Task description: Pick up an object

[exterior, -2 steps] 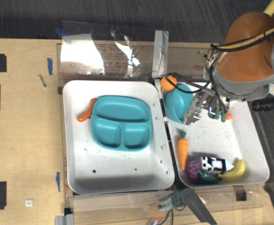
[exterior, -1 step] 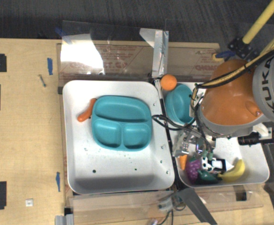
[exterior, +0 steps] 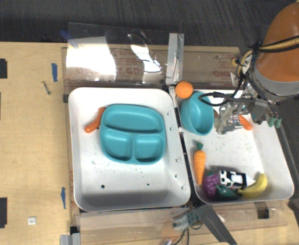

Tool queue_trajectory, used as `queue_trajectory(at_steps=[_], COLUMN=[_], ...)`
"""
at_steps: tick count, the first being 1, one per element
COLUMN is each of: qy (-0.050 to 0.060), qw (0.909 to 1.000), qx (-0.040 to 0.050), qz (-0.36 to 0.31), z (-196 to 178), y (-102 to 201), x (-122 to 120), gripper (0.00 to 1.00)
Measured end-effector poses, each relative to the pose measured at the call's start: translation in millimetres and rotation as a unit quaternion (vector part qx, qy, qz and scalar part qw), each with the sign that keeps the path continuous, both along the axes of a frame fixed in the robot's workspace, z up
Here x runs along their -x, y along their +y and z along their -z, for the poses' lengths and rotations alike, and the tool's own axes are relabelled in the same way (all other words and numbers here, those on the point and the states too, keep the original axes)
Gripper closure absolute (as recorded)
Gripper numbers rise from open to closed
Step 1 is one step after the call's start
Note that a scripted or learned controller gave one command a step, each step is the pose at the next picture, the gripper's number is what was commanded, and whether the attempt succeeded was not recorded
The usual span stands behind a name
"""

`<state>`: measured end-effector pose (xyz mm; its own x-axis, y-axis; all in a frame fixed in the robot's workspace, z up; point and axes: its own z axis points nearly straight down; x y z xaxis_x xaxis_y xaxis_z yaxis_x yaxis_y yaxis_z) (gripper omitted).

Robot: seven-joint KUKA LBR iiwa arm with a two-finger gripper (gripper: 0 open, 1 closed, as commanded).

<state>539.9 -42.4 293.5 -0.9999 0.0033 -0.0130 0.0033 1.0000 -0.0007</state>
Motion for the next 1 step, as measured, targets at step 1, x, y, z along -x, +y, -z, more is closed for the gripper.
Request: queue_trajectory(at_steps=[1], qy=[0.006], qw=[0.9973], qx=[-0.0006], qz=[-0.073], z=[110.1], y=[13.6], x=[49.5], gripper=[1.00])
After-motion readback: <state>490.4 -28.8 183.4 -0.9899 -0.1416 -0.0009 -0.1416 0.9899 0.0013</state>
